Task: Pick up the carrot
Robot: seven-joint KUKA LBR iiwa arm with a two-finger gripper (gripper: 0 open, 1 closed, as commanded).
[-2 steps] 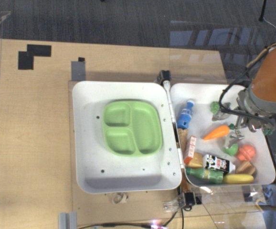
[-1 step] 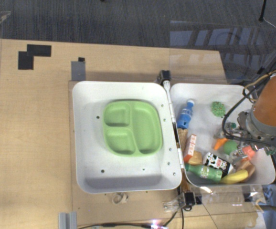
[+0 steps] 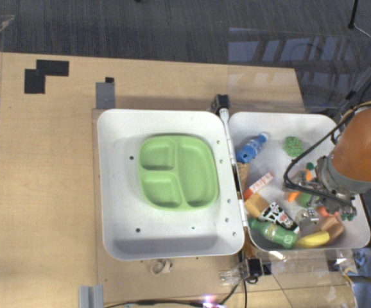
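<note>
- Camera view: the gripper (image 3: pixel 310 204) is low in the right bin (image 3: pixel 282 128), deep in a heap of toys. Whether it is open or closed cannot be told.
- An orange bit, maybe the carrot (image 3: pixel 293 196), is seen just beside it.
- The banana (image 3: pixel 314 239) or another close toy could be grabbed by mistake.
- The green tray (image 3: pixel 176 172) sits well apart.

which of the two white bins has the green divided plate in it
The left bin. The green divided plate lies in its middle, while the right bin holds a jumble of small items under the gripper.
</note>
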